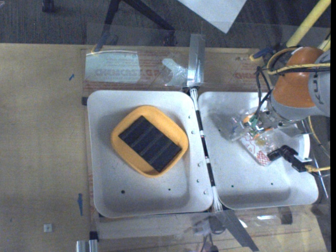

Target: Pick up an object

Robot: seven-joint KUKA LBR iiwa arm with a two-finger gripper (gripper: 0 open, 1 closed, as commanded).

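Note:
An orange-rimmed case with a dark ribbed panel (149, 140) lies tilted in the middle of the left bin (105, 193). In the right bin (252, 193) lies a crumpled clear plastic packet with red print (257, 150), towards the bin's upper right. My gripper (261, 124) hangs low over the top end of that packet, under the grey wrist and orange band (295, 85). The wrist hides where the gripper meets the packet. A small black piece (286, 155) shows just right of the packet, and I cannot tell whether it belongs to the arm.
A metal divider (202, 140) runs between the two bins. Clear plastic wrap (173, 72) and a label sheet (113, 67) lie on the bench behind the left bin. Cables (268, 67) loop around the arm at the right.

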